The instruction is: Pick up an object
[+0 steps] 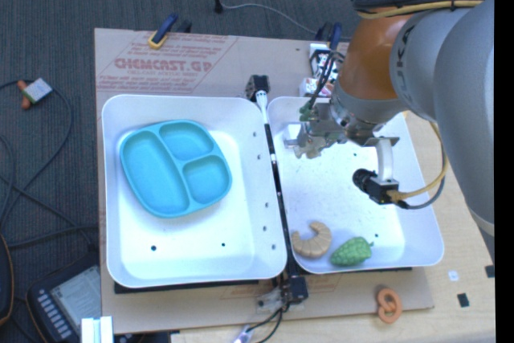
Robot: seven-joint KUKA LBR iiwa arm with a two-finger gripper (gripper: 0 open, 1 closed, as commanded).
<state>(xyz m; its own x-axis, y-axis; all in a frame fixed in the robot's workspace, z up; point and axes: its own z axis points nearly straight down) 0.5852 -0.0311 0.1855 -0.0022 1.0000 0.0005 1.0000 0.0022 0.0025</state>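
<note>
Grey carpet round desk; gripper, state unclear, sits at right bin's far-left w/ croissant toward near edge.

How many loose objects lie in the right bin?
2. A tan croissant lies near the front edge of the right bin, and a green toy sits beside it, to its right. The arm may hide others.
</note>
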